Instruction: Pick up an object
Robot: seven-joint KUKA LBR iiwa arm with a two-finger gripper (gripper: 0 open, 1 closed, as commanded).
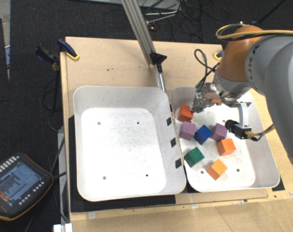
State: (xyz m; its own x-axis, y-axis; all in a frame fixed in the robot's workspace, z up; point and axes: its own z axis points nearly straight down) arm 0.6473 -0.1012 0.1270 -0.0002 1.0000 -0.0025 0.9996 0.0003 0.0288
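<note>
— Where is the nearest block?
— The red-orange block (185,113) sits near the right bin's (267,178) back-left corner, just left of and below the gripper (200,104).
— Jaws?
— Hidden under the wrist; I cannot tell their state.

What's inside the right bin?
In the right bin: three orange blocks, two purple, one blue, one green. The arm covers the far corner.

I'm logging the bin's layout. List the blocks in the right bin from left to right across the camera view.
Red-orange block → left purple block → green block → blue block → lower orange block → right purple block → upper orange block.
</note>
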